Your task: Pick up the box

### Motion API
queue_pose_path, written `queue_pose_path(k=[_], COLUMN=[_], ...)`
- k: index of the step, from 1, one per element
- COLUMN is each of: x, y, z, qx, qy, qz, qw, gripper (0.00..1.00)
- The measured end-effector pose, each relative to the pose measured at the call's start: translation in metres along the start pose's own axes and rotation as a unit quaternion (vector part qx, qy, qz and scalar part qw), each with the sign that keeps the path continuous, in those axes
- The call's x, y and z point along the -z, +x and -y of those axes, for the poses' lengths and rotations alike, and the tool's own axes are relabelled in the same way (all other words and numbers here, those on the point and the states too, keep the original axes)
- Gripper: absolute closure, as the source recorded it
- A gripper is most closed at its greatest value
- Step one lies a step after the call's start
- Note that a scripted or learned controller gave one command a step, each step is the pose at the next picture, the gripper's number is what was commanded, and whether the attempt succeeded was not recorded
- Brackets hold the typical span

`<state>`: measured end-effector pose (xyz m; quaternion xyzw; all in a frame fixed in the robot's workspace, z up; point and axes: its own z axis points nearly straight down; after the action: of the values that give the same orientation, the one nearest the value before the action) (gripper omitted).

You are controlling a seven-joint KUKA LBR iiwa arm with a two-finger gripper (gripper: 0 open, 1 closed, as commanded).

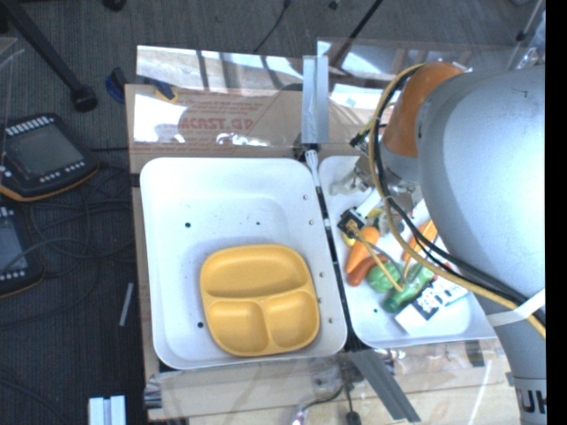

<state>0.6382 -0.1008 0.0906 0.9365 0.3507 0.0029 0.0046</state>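
Note:
The box [427, 299], a small white and green carton with dark print, lies tilted in the right bin [372, 330] near its front edge. Part of the box is covered by yellow cables. My arm, grey with an orange band [425, 96], hangs over the right bin and hides most of its right half. The gripper [357, 184] reaches down at the far left corner of that bin, well behind the box and apart from it. Nothing shows between it and the box but loose items.
A yellow divided plate [259, 297] lies in the left bin [177, 202]. In the right bin, an orange carrot-shaped piece [359, 259] and a green item [384, 279] lie just left of the box. A cardboard wall [221, 127] stands behind the bins.

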Motion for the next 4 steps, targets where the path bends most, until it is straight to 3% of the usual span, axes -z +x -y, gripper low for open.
queue_pose_path(k=[1, 2, 4], x=[0.002, 0.000, 0.002], y=[-0.097, -0.043, -0.115], z=[0.060, 0.028, 0.095], qx=[-0.094, -0.199, -0.143], qy=[-0.001, 0.001, -0.001], qz=[-0.003, 0.002, -0.004], qw=[0.9956, 0.9800, 0.9897], gripper=[0.00, 0.00, 0.00])
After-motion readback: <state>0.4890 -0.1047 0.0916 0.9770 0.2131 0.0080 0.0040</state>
